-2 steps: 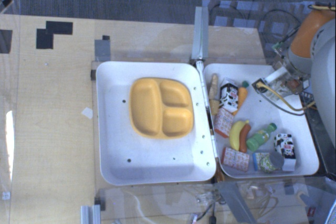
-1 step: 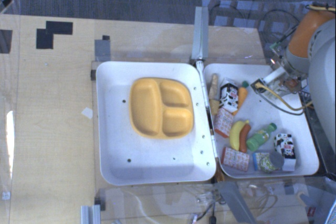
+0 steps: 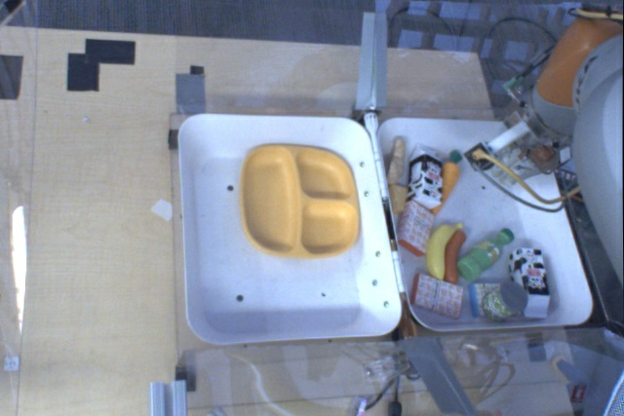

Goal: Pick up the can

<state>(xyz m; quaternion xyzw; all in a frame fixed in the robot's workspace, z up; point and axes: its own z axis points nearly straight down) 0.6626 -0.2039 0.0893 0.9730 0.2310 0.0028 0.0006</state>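
Small grey-lidded can [image 3: 502,299] lies at right bin's [image 3: 577,312] front edge, wedged among toys; arm [image 3: 585,83] parked at far-right corner, jaws' state indeterminable.

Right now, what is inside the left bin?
The left bin holds a yellow divided tray with three bare compartments. The floor under the tray is covered. The can lies in the right bin.
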